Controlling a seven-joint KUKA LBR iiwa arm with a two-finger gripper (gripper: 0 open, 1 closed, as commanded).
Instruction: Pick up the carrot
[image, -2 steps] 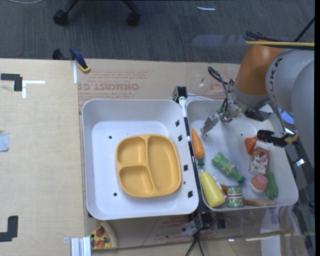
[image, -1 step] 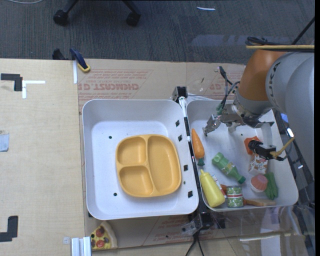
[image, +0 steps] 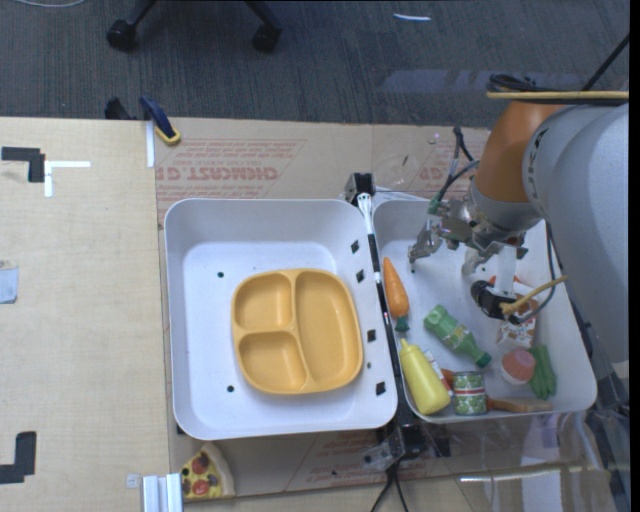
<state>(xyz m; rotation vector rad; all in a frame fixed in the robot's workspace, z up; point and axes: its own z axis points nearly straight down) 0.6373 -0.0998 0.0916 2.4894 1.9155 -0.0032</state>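
Two white bins sit side by side on the bench. The left bin (image: 190, 330) holds a yellow plate (image: 297, 330) with three compartments, lying near its middle.

The right bin (image: 570, 320) holds the clutter. The carrot (image: 396, 287) lies along this bin's left wall, about midway down that edge, its orange body pointing toward the far side and its green top toward the near side. Just nearer along the same wall lies a yellow bottle (image: 422, 377), reaching toward the near left corner. A green bottle (image: 455, 335) lies tilted near the bin's middle, just beside the carrot's green end but apart from it. By the near edge stands a small can (image: 468, 393), touching the yellow bottle's side, with a thin orange stick (image: 510, 405) next to it along the near wall. Toward the near right corner sit a round pink piece (image: 517, 365) and a green leafy piece (image: 543, 372), close together.

The arm (image: 560, 150) comes in over the far right corner of the right bin, its orange band above the wrist. The gripper (image: 468, 245) hangs over the far half of that bin, right of the carrot and well apart from it. Nothing shows between its fingers; whether the claw is released or clenched cannot be told from this angle, since cables and brackets crowd it.

At the bench's near edge, below the left bin, lies a toy pizza slice (image: 203, 474). A blue and yellow tool (image: 160, 120) rests at the far edge.
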